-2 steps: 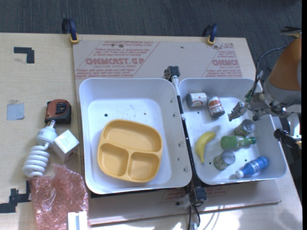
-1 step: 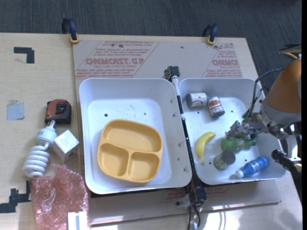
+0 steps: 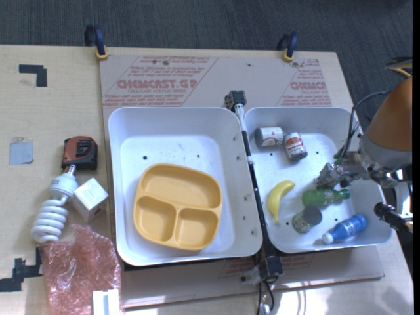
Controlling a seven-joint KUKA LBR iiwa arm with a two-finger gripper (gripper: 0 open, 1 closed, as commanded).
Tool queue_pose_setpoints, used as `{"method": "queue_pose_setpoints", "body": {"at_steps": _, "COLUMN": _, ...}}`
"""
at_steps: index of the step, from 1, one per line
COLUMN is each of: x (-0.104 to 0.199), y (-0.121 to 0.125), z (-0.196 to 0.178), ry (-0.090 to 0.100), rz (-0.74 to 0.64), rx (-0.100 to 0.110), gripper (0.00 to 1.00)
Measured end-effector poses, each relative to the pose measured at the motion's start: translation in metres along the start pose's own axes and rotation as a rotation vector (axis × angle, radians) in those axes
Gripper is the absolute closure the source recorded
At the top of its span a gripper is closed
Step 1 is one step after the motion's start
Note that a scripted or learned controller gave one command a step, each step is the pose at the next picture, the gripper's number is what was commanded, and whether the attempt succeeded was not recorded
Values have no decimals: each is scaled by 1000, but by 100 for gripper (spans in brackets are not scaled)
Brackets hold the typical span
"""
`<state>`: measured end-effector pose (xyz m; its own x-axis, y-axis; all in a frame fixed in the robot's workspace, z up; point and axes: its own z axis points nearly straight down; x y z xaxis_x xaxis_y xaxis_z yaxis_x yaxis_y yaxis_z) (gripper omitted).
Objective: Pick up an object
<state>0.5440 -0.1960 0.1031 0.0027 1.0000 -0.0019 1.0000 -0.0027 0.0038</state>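
Observation:
The right bin [image 3: 367, 126] holds several objects. A green bottle [image 3: 323, 196] lies on its side near the middle. A yellow banana [image 3: 279, 198] lies to its left, and a dark round jar [image 3: 306, 219] sits just below it. A blue bottle [image 3: 345, 228] lies at the front right. Two small cans, one white [image 3: 269, 136] and one red-labelled [image 3: 296, 146], sit at the back. My gripper [image 3: 333, 176] hangs over the right end of the green bottle, right above it; whether it touches the bottle is unclear.
The left bin [image 3: 125, 143] holds a yellow divided plate [image 3: 178, 205]. On the bench to the left lie a tape measure [image 3: 80, 152], a spiral light bulb [image 3: 56, 207], a white cube [image 3: 90, 195] and a pink plastic bag [image 3: 75, 268]. Cables run along the right bin's right side.

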Motion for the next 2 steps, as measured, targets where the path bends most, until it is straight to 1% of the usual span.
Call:
{"method": "queue_pose_setpoints", "body": {"at_steps": 1, "x": 37, "y": -30, "z": -92, "ry": 1, "rz": -3, "rx": 2, "gripper": 100}}
{"method": "queue_pose_setpoints", "body": {"at_steps": 2, "x": 37, "y": -28, "z": -102, "ry": -1, "rz": -3, "rx": 0, "gripper": 100}}
